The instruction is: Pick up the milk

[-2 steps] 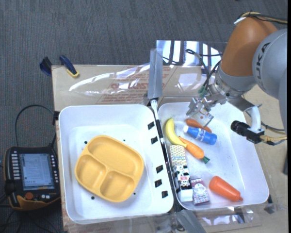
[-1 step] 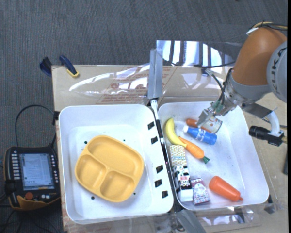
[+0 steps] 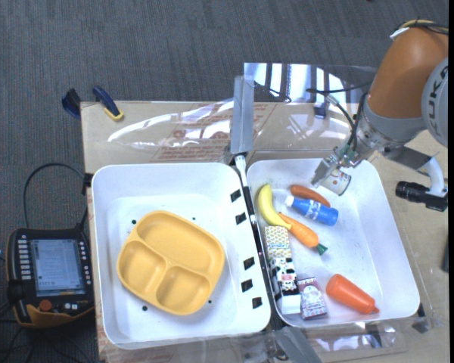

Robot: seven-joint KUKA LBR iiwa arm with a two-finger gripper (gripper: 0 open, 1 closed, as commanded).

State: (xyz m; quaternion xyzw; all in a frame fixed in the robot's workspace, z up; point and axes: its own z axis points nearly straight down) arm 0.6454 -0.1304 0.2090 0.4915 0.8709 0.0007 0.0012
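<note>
The milk is a long carton with black and white patches. It lies along the left wall of the right bin, near the front. A small pink and white carton lies just to its right. My gripper hangs over the back of the right bin, above the red sausage, well behind and to the right of the milk. Its fingers stand open with nothing between them.
The right bin also holds a banana, a blue bottle, a small carrot and a large orange carrot. A yellow divided plate lies in the left bin. A divider wall separates the bins.
</note>
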